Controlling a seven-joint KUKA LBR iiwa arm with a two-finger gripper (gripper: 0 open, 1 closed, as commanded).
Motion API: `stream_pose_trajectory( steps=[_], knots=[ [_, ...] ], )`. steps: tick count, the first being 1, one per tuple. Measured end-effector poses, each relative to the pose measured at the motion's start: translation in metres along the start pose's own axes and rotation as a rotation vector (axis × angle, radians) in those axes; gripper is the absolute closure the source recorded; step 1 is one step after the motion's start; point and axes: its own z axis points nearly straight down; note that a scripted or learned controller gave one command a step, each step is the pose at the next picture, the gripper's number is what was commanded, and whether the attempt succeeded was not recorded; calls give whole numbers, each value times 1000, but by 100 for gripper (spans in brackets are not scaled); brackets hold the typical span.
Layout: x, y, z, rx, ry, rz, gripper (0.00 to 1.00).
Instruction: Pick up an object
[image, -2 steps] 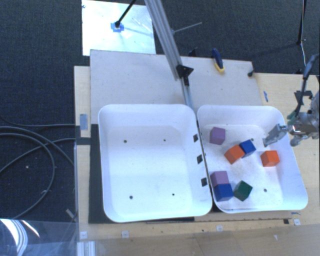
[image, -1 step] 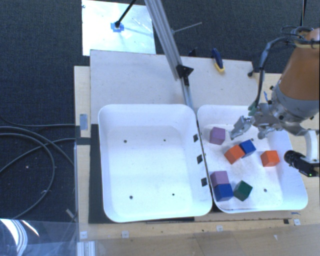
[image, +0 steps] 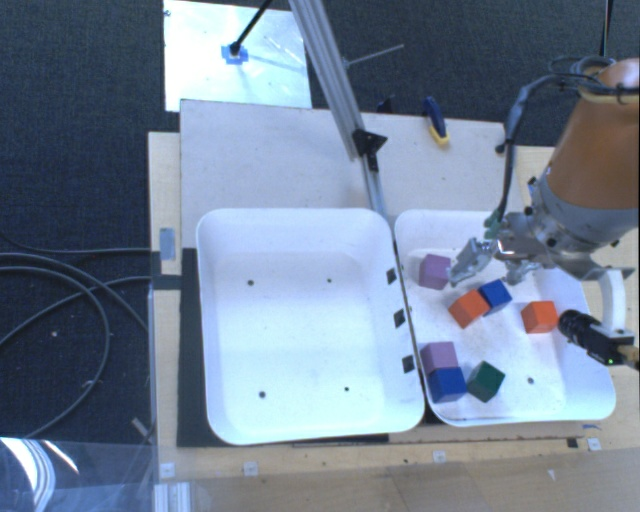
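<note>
The arm's orange band (image: 600, 140) rises closest to the lens, its grey wrist carrying the claw (image: 470, 262) down over the right bin (image: 600, 400). The claw looks released, with nothing between its fingers, and hangs just beside the upper purple block (image: 434, 271), near the orange block (image: 467, 307) and the blue block (image: 495, 294), which touch each other. A second orange block (image: 539, 316) lies apart to the right; by the bin's left wall a purple block (image: 439, 355) touches a blue one (image: 447, 383), with a green block (image: 486, 381) just beside them. The left bin (image: 300, 230) sits alongside on the tabletop (image: 290, 140).

The upper purple block seems the soundest target: it stands alone. Centre the fingers astride it, square to its faces, then descend before clenching. The touching orange and blue pair risks a jammed or glancing grip.
</note>
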Motion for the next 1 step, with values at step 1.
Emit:
stream_pose_trajectory(
  steps=[1],
  knots=[
    [-60, 19, -91, -8, -5, 10, 0]
  ],
)
